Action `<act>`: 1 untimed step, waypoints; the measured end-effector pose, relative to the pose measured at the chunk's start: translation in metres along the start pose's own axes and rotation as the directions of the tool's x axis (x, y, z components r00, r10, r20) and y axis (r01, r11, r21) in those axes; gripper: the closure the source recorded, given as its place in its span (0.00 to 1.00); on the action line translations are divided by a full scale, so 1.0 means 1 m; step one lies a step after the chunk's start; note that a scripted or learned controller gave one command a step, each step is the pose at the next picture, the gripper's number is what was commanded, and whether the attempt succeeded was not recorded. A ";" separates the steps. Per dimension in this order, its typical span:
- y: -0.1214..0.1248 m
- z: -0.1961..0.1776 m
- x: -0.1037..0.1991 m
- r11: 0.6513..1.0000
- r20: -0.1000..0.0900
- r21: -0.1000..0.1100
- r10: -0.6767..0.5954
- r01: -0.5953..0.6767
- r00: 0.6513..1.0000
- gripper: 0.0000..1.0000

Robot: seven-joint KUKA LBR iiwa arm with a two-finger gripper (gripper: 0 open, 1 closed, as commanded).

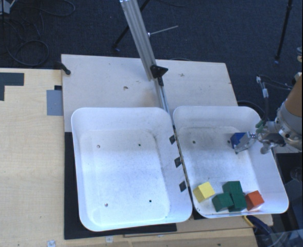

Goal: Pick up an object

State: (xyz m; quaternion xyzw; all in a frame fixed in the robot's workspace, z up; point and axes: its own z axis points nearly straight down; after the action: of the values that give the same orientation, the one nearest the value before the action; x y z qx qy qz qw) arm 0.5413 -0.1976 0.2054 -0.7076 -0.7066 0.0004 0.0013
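Claw [242, 143] reaches from the right into the right bin [213, 118], pinching a small blue block [238, 138] between its fingers. Block looks light, rigid and smooth; flat opposite faces suit the grip. Yellow block [204, 191], green blocks [230, 196] and orange block [254, 200] sit nearer.

A robotics lab is indicated by the aluminium rail [140, 35], trailing floor cables [28, 50] and twin white bins [123, 118].

A small blue block [238, 138] sits in the right bin's upper part, well apart from the yellow block [204, 191], green blocks [229, 196] and orange block [254, 199] clustered at its near edge.
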 end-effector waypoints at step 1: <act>0.036 0.117 -0.012 1.000 0.001 -0.001 -0.004 0.004 1.000 0.00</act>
State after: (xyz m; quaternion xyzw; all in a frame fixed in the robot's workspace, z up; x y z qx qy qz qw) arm 0.5767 -0.2090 0.0885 -0.7062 -0.7080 0.0004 0.0004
